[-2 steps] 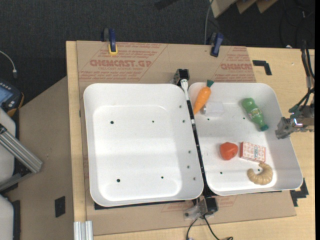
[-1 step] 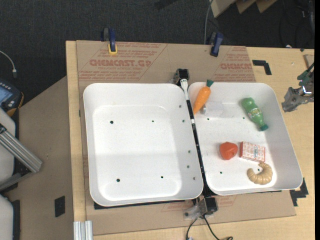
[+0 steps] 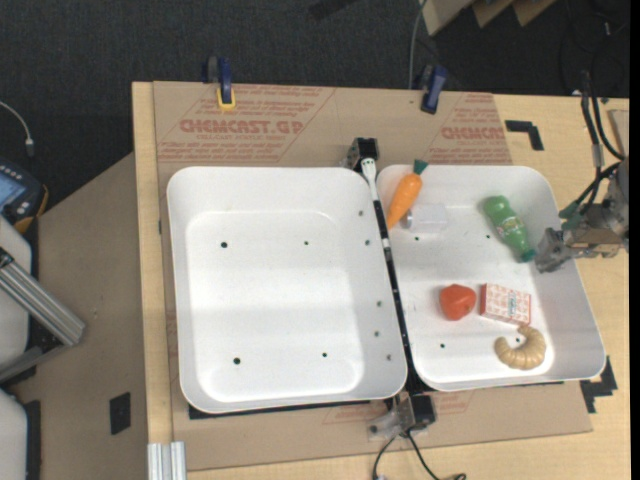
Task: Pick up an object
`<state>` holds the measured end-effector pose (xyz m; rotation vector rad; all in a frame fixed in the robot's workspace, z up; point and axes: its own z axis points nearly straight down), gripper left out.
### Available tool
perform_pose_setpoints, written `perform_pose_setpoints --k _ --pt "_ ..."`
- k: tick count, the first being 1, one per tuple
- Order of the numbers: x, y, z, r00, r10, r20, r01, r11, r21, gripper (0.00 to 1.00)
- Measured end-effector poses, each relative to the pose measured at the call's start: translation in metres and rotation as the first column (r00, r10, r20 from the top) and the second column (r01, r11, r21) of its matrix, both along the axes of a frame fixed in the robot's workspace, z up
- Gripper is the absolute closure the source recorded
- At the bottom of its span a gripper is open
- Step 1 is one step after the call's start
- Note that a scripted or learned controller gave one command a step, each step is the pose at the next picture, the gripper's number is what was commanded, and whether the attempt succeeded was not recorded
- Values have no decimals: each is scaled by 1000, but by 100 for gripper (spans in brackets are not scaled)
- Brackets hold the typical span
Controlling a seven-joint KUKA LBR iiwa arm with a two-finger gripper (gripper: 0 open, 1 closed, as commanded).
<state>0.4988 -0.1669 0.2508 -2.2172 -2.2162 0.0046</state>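
Observation:
The right bin [image 3: 452, 374] holds several objects. An orange carrot [image 3: 403, 198] lies at its far left corner, with a small clear plastic piece [image 3: 428, 220] beside it. A green bottle [image 3: 506, 226] lies slantwise near the far right. A red rounded object [image 3: 457, 302] sits mid-bin next to a pink and white box [image 3: 506, 305]. A tan croissant-shaped piece [image 3: 524, 350] lies by the near rim. My gripper [image 3: 553, 251] reaches in low over the bin's right rim, just right of the green bottle's near end. Nothing is seen held in it.
The left bin [image 3: 181, 268] stands beside the right one on a brown board. Two clamps [image 3: 222, 78] [image 3: 432, 86] grip the board's far edge. A black cable fitting [image 3: 364, 155] sits between the bins at the back. Cables hang at the right edge.

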Motion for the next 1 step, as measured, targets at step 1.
perform_pose_setpoints --k 1 --pt "30 17 32 1000 4 13 -4 1000 -5 100"
